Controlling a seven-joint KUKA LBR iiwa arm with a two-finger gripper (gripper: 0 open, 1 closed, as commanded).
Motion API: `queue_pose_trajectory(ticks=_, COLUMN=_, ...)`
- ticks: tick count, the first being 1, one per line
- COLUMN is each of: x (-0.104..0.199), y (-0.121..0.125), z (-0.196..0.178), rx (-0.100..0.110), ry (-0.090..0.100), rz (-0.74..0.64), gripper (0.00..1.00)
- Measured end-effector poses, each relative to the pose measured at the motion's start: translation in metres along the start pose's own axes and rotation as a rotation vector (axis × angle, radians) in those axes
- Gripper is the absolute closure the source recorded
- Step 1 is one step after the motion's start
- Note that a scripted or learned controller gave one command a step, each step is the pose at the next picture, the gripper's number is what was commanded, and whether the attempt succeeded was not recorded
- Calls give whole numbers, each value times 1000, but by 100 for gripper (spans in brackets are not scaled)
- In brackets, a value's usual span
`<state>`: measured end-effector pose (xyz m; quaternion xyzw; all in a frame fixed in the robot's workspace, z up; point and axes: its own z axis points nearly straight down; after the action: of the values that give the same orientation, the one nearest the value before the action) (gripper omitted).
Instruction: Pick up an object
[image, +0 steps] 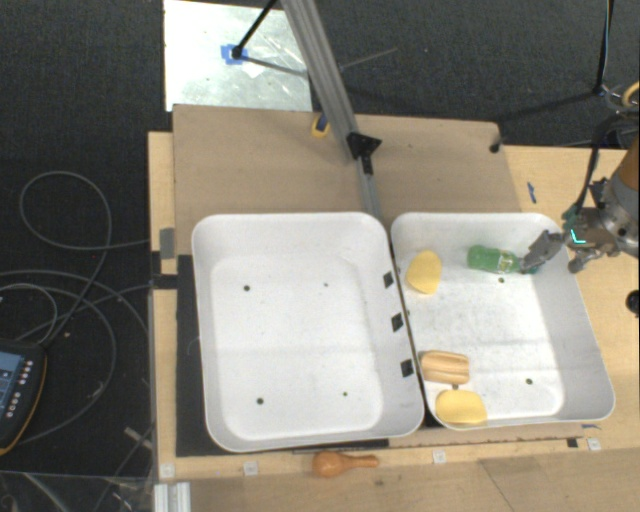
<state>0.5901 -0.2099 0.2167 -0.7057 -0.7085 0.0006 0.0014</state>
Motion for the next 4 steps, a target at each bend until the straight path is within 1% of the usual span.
queue_pose_trajectory(ticks=1, x=0, y=1, z=-3, rx=-4, ry=-2, rz=-2, gripper=0)
queue_pose_trajectory(ticks=2, x=1, y=2, z=39, rx=-1, ry=-1, rz=1, gripper=0)
queue_pose_trajectory(ticks=3, x=3, y=5, z=101, rx=1, ry=0, rz=1, gripper=0)
queue_pose_trajectory(ticks=4, x=3, y=5, z=127, rx=-1, ry=-1, rz=1, gripper=0)
